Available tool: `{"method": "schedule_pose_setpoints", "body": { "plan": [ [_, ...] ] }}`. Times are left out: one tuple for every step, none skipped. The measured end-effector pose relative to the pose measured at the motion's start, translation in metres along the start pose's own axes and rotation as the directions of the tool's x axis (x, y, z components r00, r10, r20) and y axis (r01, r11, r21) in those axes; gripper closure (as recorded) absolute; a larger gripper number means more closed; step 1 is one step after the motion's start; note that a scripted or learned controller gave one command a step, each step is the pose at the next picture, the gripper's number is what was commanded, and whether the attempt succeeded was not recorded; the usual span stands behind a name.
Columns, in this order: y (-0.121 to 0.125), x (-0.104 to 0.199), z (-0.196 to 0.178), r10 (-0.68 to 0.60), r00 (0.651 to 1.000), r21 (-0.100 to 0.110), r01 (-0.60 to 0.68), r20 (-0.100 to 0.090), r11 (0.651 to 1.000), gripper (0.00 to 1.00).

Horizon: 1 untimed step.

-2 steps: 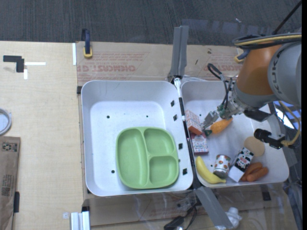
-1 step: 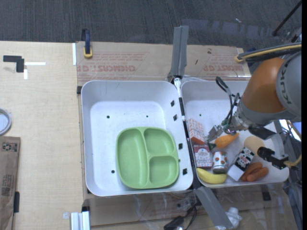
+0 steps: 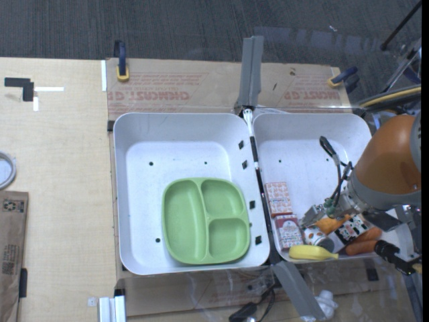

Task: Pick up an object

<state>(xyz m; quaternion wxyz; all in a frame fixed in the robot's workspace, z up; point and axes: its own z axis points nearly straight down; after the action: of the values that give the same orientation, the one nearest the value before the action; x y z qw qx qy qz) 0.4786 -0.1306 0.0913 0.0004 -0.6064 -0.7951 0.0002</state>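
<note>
Down on the desk (image 3: pixel 53 133) two white bins sit side by side. Within the left bin (image 3: pixel 127 180) lies a green divided plate (image 3: pixel 205 220), toward its near right part. Over the right bin (image 3: pixel 301 129) the arm (image 3: pixel 392 156) leans in from the right, its orange band large above the wrist. Its pincer (image 3: pixel 326 210) is low in the bin's near right corner, amid a cluster of small objects; how far it is open, or whether it has hold of anything, I cannot tell, since the wrist and clutter hide it. A yellow banana (image 3: pixel 310 252) lies against the near wall, an orange carrot (image 3: pixel 362 245) to its right, and a red-and-white packet (image 3: pixel 287 232) just left of them. A patterned card (image 3: pixel 277 197) lies beyond the packet.
</note>
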Motion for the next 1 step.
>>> {"method": "schedule_pose_setpoints", "body": {
  "plan": [
    [0.0009, -0.0003, -0.0089, 0.003, 1.0, -0.002, -0.003, 0.0, 1.0, 1.0]
  ]
}}
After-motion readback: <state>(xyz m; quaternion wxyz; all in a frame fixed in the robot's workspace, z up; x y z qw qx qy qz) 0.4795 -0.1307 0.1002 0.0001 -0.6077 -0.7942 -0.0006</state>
